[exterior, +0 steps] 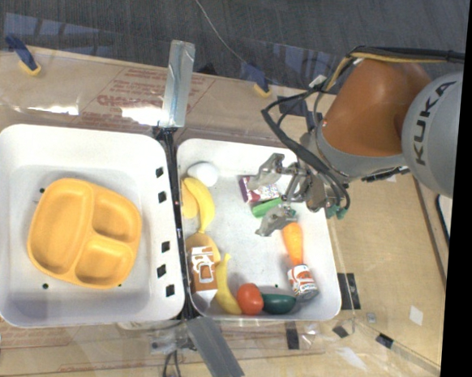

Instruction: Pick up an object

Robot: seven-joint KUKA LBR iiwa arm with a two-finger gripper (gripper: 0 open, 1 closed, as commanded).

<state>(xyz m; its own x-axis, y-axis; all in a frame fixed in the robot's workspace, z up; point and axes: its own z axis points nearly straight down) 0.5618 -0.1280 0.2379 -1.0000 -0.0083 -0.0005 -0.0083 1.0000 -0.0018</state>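
Step in hand: approach/descent over the right bin (324, 231), nothing lifted yet by my read. The gripper (272, 201) hangs at about 1 o'clock in that bin, fingers spread fairly wide, one up near 12 and one lower toward 6, with nothing visibly clamped between them. Right under and between the fingers lies a small purple-and-white packet (256, 193) with a green piece (265, 208) beside it; that looks like the likely target.

Next move, as a guess: drop straight down so the fingers straddle the packet, close, then lift clear of the bin wall.

Clutter nearby: an orange carrot (294, 242) just at 5 o'clock of the gripper, close enough to get nudged. A small can (303, 282) sits below the carrot. White egg (204, 173) and a banana (200, 201) at 9 o'clock along the divider. At 6 o'clock of the bin: a brown-orange bottle (202, 266), a second banana (225, 288), a red tomato (249, 298), a dark green item (277, 302).

Left bin (15, 158) holds a yellow divided plate (84, 233), well apart, no obstacle.
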